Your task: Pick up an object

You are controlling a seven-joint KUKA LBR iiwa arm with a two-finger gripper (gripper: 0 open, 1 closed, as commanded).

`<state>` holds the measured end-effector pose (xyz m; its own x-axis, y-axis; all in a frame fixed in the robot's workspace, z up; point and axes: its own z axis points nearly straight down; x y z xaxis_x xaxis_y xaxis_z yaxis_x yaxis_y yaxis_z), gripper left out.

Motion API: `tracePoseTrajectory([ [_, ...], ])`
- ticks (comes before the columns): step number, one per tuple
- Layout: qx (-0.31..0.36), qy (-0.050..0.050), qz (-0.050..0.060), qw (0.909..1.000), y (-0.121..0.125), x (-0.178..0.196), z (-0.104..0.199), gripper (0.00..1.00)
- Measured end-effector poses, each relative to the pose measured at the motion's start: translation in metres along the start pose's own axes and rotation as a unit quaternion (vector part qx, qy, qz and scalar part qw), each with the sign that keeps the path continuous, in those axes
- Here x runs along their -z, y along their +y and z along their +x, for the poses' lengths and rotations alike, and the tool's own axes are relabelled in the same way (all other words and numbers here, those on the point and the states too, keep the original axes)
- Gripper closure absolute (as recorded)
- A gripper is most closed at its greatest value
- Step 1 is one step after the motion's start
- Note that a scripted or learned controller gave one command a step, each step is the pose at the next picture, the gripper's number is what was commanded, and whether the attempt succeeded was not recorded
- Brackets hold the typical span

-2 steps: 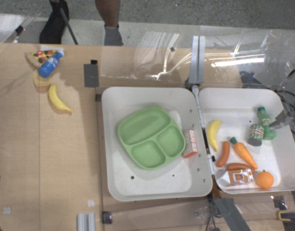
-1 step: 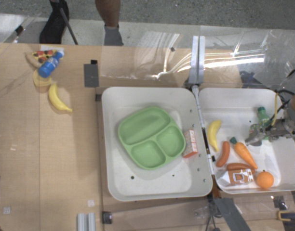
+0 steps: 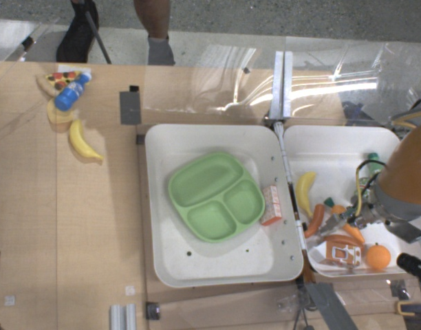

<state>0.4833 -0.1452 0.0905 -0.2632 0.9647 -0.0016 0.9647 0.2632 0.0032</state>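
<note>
Toy food in right bin (image 3: pixel 348 143), one banana (image 3: pixel 305 191), one orange (image 3: pixel 379 256), one green tray (image 3: pixel 215 196) left, hand (image 3: pixel 349 218) state unclear

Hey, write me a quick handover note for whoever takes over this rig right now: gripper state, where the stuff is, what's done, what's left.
Gripper: low in the right bin, among the items; whether it grips anything cannot be told from this view.
Right bin contents: banana, hot dog, orange, orange-and-white package, carrot pieces by the gripper.
Left bin: green divided plate and a small red-and-white packet at its right edge.
On the bench, outside the bins: a second banana and a blue bottle.
Done: arm is down at the pile.
Left: confirm a grasp and lift one object.
</note>
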Motion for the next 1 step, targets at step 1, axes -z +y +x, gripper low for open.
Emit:
tracePoseTrajectory([
  [1,-0.106,0.000,-0.001,0.9944,0.0643,0.0008,-0.0133,0.00],
])
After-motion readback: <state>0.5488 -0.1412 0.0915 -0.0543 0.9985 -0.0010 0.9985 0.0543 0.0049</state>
